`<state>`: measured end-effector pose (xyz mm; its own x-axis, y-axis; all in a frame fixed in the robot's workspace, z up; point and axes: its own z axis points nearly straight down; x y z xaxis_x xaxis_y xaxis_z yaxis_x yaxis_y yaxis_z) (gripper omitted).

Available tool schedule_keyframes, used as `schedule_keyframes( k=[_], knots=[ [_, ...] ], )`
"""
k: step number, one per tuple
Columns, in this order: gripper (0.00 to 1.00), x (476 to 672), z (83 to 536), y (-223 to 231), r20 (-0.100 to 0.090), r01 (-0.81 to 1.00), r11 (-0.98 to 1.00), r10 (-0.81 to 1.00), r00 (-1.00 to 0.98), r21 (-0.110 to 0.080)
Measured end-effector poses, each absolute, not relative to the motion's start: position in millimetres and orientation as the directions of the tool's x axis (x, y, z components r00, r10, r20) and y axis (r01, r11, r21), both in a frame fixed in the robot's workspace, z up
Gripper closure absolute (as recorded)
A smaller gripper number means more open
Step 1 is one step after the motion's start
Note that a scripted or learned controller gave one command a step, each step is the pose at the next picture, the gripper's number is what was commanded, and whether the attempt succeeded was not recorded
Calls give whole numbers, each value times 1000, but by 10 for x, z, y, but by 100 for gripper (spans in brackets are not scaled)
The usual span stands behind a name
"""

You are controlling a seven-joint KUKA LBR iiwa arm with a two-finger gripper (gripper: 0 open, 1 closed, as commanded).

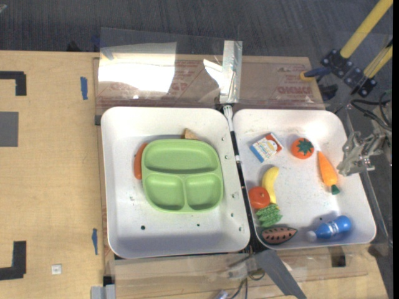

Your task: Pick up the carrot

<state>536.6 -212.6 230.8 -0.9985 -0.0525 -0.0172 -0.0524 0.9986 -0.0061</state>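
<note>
My tool [356,156] hangs at the right edge of the right bin [368,213], a pale metal shape against the rim — whether it is open or closed I cannot tell. The carrot [326,170] lies just beside it in that bin, near the right wall, orange with its green end pointing toward the front edge. Nothing sits in my tool.

Toward the same bin's back edge lie a tomato [303,148] and a small carton [265,147]. Along its left wall run a banana [269,181], a red fruit [259,197], something green [269,214] and a melon slice [278,234]. A blue bottle [330,228] lies at the front right corner.

The left bin [118,185] holds a green tray [182,174] — an orange thing [137,166] peeks out from under its left edge.
</note>
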Motion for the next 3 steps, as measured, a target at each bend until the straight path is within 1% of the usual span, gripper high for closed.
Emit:
schedule_keyframes(
  k=[1, 2, 3],
  knots=[
    [100, 5218, 974, -2136, -7, -332, 943, -332, -943, -3],
    [100, 5217, 929, -1976, -3, -245, 969, -245, -969, 1],
    [100, 4907, 1335, -2106, -4, -117, 993, -117, -993, -1]
  ],
)
